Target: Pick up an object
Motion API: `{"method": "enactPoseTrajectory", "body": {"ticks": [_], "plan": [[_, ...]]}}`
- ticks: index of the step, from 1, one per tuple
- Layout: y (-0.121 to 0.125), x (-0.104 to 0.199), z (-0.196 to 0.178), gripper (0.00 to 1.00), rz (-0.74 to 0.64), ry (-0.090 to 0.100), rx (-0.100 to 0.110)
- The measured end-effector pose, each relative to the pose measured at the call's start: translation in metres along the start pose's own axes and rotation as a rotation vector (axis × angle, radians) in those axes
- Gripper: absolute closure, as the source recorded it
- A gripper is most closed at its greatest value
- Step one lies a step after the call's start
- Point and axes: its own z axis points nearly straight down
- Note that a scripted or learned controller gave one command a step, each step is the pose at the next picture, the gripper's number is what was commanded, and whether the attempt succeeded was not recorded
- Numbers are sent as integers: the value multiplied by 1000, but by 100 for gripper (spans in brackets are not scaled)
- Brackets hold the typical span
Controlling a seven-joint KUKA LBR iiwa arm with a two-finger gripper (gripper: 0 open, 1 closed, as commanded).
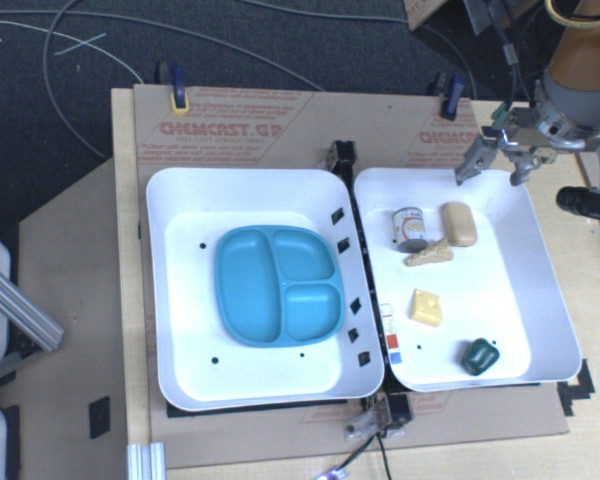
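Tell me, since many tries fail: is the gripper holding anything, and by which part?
Nothing is held. The gripper hangs open above the right bin's far edge.

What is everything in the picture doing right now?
gripper: open, holding nothing, above the right bin's back edge
blue plate: flat in the left bin, nothing on it
small can: in the right bin
tan block: lying beside the can
yellow wedge: lying alone
green thing: near the front edge
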Motion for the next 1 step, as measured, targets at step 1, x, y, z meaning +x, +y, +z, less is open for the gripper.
{"method": "enactPoseTrajectory", "body": {"ticks": [1], "plan": [[7,3,59,0,-2,2,7]]}}
